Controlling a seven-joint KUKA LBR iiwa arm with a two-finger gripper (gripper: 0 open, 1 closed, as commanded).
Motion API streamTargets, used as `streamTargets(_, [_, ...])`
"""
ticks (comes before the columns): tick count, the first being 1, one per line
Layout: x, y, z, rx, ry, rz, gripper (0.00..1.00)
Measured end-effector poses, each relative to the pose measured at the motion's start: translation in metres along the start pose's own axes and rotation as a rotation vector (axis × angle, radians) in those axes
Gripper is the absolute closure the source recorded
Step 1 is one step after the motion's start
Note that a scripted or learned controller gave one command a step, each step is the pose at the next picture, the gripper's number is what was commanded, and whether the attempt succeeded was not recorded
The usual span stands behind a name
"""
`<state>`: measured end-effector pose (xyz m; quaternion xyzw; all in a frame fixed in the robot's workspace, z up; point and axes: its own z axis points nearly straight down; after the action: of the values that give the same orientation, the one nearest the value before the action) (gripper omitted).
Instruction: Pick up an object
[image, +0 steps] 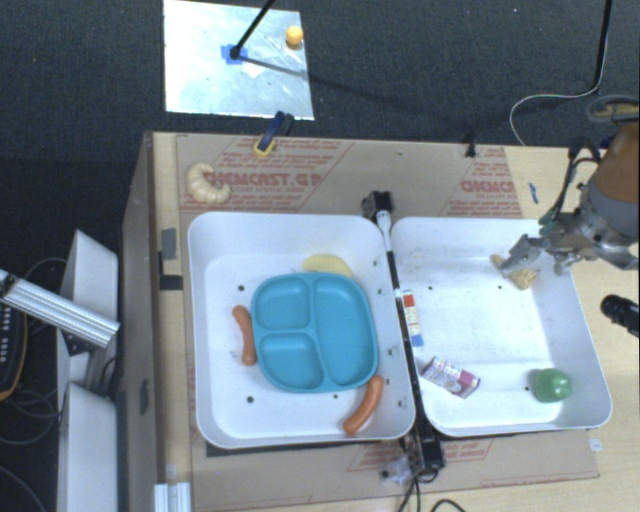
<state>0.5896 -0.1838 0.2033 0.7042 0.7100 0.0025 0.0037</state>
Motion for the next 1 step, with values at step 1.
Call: streamTargets(1, [0.0000, 0.0000, 0.0000, 0.000, 0.000, 0.000, 0.00])
